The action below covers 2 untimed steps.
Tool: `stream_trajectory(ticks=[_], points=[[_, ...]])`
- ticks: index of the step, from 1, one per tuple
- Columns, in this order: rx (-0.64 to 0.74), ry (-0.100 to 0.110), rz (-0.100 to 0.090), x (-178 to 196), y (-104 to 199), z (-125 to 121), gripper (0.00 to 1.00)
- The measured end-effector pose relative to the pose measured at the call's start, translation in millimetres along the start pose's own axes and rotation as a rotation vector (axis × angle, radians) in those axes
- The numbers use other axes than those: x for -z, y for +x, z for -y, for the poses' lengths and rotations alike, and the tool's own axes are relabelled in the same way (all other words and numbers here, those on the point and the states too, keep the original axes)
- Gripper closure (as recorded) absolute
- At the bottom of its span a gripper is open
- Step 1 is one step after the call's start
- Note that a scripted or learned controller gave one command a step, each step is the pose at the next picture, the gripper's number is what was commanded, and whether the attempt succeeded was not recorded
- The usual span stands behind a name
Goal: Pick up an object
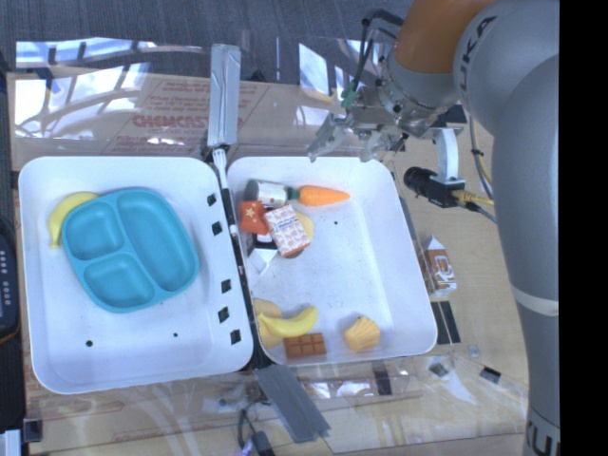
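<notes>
The gripper (344, 142) hangs above the right bin's (385, 255) far rim, its fingers spread and holding nothing (so I judge this the approach step), and the next move calls for descending onto a target, perhaps the carrot (322, 196) just below it.

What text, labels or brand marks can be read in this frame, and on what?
"KUKA", partly visible, on the grey arm.
Red print on the cardboard behind the bins: too blurred to read.
Small carton in the right bin: print too small to read.
</notes>
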<state>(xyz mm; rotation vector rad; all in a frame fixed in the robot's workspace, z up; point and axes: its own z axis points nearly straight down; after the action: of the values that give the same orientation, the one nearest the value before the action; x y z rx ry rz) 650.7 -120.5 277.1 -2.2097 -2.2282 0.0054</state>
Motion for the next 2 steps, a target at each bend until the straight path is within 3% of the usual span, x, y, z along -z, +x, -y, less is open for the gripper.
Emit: stream_trajectory(ticks=[1, 2], points=[[-0.121, 0.009, -0.001, -115.0, 13.7, -4.0, 0.00], [-0.096, -0.003, -0.001, -161.8, 5.4, 47.3, 0.00]])
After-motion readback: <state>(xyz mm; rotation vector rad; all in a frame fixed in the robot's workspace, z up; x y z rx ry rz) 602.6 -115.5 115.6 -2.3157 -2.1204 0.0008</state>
